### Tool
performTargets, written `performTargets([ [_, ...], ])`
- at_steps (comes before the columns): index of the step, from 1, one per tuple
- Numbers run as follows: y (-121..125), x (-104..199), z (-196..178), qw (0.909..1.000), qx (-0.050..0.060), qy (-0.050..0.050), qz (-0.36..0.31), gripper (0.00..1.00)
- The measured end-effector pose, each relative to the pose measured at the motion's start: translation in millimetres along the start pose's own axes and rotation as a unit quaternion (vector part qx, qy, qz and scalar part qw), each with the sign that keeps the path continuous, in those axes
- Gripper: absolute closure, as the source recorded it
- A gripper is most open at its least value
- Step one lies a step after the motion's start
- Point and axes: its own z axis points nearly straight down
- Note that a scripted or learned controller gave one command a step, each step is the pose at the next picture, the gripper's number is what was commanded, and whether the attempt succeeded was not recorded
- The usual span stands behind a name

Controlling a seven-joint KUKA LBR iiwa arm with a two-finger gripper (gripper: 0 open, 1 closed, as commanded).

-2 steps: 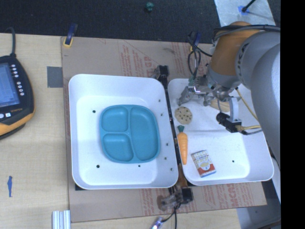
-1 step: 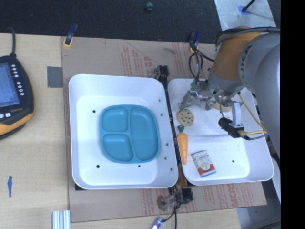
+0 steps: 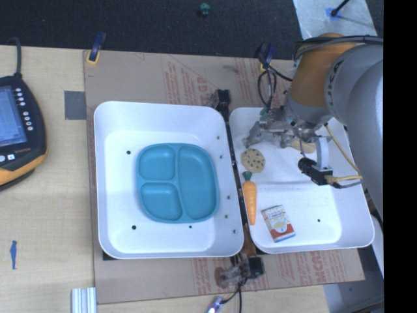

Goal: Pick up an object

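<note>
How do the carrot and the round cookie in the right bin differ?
The carrot is orange, long and tapered, lying along the bin's left wall; the cookie is tan, flat and round with dark spots. The cookie lies nearer the gripper than the carrot. Both rest in the right bin.

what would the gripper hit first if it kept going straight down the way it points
Probably the bare floor of the right bin. The gripper hangs over the bin's upper left part; the cookie lies just beside that line, though depth is hard to judge from above.

robot lab | teach pendant (image 3: 16,132) on bench | cardboard mat (image 3: 163,77) clamped under white bins (image 3: 107,175)
</note>
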Motion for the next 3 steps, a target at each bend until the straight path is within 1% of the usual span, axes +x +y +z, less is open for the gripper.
performTargets([
  [1, 8, 0, 0, 1.0000, 0.000, 0.000, 0.000, 0.00],
  [2, -10, -82, -49, 1.0000, 0.000, 0.000, 0.002, 0.00],
  [3, 9, -93, -1, 1.0000, -0.001, -0.001, 0.000, 0.00],
])
